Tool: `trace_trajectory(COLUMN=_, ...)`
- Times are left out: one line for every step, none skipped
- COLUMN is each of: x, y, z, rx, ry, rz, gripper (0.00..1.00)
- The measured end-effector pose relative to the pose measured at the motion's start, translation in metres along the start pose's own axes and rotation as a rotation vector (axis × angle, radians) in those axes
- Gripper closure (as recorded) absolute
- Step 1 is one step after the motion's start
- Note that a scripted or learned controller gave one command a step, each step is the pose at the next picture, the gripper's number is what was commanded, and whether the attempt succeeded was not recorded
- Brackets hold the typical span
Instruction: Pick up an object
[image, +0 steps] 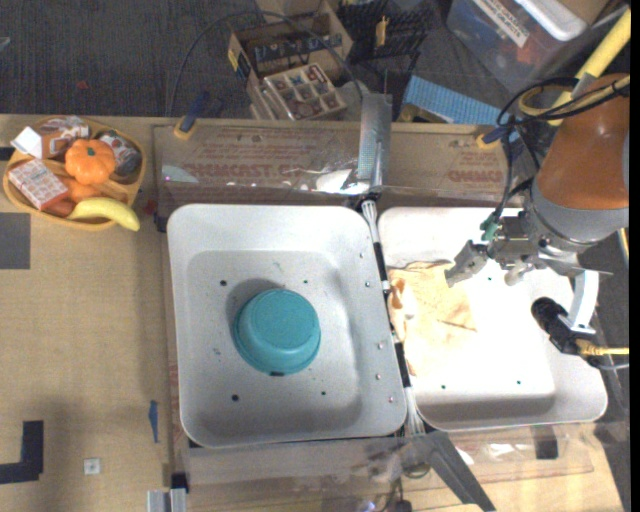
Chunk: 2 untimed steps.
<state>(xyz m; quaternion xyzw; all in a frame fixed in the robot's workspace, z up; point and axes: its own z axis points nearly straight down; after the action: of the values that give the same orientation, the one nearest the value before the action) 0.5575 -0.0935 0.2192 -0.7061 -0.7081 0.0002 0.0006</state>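
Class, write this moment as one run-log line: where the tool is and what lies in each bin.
tool: over right bin | left bin: teal bowl | right bin: tan cloth | nothing visibly held

Left of the claw (490, 262), a teal bowl (278, 331) looks like smooth matt plastic. Both bins (190, 300) read as white plastic with a dull sheen. Just below-left of the claw lies crumpled, translucent tan wrap (435, 300), thin and slightly glossy.
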Motion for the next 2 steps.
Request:
trace_trajectory(x=-0.013, y=0.015, z=0.127, rx=-0.007, ry=-0.001, rz=0.041, gripper=0.0)
trace_trajectory(x=-0.015, y=0.015, z=0.117, rx=-0.009, ry=-0.001, rz=0.047, gripper=1.0)
